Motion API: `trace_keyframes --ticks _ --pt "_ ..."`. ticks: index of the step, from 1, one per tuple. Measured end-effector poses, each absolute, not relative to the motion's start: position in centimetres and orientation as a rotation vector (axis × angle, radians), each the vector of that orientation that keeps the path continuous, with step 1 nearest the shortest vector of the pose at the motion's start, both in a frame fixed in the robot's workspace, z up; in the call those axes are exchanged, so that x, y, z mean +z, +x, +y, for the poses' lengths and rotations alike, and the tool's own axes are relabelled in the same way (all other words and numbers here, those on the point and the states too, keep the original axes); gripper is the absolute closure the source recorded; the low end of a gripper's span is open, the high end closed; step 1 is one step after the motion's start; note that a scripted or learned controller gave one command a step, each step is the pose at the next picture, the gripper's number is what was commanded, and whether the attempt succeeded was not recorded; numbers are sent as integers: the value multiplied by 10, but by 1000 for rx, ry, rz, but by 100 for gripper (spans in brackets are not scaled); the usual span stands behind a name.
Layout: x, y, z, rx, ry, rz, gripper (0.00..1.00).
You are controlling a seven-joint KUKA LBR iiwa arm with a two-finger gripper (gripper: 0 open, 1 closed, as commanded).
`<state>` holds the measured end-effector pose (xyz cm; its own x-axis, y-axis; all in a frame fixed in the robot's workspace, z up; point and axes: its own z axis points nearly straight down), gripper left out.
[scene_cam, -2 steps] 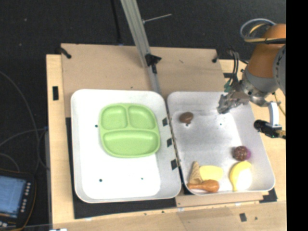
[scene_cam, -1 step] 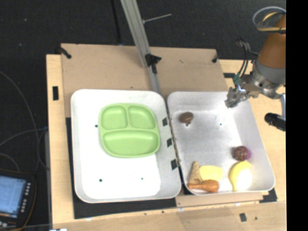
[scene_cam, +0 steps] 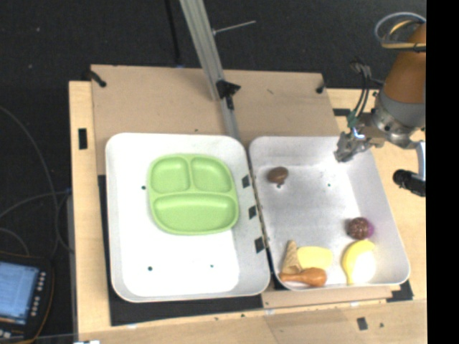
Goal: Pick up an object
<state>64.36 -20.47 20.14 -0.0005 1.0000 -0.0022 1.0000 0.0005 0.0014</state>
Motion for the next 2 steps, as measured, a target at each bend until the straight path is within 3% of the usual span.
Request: trace_keyframes --ticks 2 --pt "206 651 -92 4 2213 2231 100"
